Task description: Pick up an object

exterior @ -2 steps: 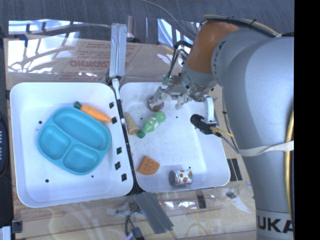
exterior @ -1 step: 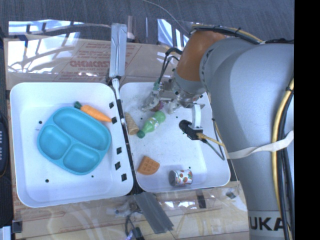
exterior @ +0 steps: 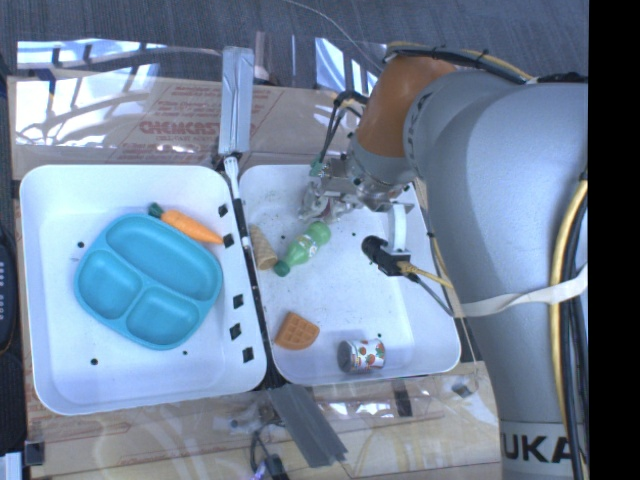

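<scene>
1. The claw hung low over the far part of the right bin, just above the cap end of a green bottle that lay on its side on the bin floor.
2. Whether the claw was spread or pressed together could not be told — wrist and cables hid it.
3. Other candidates lay in the same bin: a cone beside the bottle by the divider, a waffle piece and a small can toward the near wall.
4. In the left bin, a carrot touched the rim of a blue plate.
5. The bottle looked the likely target; a good grasp would probably straddle its body across the narrow width — centred, so it did not roll toward the cone.
</scene>
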Action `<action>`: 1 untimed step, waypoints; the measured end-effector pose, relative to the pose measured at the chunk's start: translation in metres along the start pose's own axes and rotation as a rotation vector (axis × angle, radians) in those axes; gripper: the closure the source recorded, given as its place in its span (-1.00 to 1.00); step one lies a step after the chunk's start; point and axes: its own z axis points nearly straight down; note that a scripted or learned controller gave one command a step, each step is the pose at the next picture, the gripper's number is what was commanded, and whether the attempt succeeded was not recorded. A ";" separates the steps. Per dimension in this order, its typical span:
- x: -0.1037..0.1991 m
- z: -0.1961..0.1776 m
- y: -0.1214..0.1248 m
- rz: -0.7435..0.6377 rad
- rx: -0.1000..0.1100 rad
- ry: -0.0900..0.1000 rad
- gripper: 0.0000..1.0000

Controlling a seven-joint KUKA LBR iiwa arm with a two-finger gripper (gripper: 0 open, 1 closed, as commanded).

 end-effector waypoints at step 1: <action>0.077 -0.092 -0.069 -0.371 -0.009 -0.002 1.00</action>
